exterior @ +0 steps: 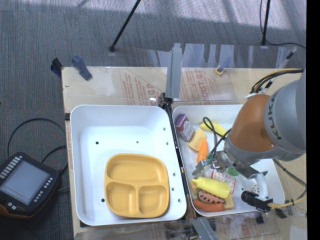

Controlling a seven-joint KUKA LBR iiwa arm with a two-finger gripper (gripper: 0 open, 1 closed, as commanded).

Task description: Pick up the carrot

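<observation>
Carrot (pixel 202 150) by right bin's (pixel 278 183) left wall, tool (pixel 206 166) adjacent, grip state unclear.

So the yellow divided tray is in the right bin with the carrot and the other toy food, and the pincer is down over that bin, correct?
Not quite. The camera view shows the yellow divided tray lying in the left bin, apart from the food. The carrot and the other toy food are in the right bin, and the pincer is down over that bin.
</observation>
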